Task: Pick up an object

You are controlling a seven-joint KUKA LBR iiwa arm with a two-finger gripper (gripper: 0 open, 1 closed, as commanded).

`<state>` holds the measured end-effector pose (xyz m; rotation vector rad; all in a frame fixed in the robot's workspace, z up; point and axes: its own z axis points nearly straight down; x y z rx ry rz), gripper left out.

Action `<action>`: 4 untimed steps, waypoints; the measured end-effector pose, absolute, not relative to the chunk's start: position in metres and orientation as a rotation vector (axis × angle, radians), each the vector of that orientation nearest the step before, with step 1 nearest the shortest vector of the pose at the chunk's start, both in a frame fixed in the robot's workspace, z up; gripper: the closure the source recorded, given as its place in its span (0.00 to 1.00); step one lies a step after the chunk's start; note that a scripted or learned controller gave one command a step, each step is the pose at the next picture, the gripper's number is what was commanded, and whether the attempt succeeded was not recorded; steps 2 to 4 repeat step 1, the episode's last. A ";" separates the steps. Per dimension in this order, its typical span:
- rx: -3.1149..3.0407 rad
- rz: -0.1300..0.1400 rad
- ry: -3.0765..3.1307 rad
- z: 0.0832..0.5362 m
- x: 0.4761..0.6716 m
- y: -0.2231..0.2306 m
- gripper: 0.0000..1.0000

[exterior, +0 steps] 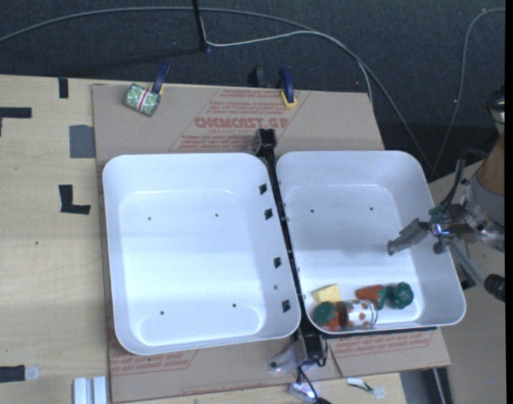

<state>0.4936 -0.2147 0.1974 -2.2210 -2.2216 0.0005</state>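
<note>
Two white bins side by side on a cardboard sheet [240,124] laid over the counter [38,225]. Left bin [122,251] shows bare floor. Right bin [349,175] has a small cluster in its near corner: yellow block [327,293], green lump [324,312], white cylinder with red print [361,313], orange piece [371,292], teal round thing [399,295]. They sit close, several touching; shapes too small and soft-edged to identify further.

Claw [405,240] reaches in over the right bin's right rim, one grey finger slanting down-left above the bin floor, well apart from the cluster. Nothing seen between its fingers. A second finger cannot be made out, so apart or together cannot be told. Wrist and arm body [483,217] largely cut off at the right edge; cables blur the joint.

Beyond the bins: green patterned block [142,98] on the cardboard's far left corner, blue clamp [161,77] beside it, a blue-and-yellow clamp [286,89] at the far edge. Black clips [276,225] run along the seam between bins
</note>
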 end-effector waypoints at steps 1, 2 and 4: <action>-2.216 0.006 -2.218 0.085 0.531 -0.223 0.00; -2.216 0.006 -2.218 0.085 0.531 -0.223 0.00; -2.216 0.006 -2.218 0.085 0.531 -0.223 0.00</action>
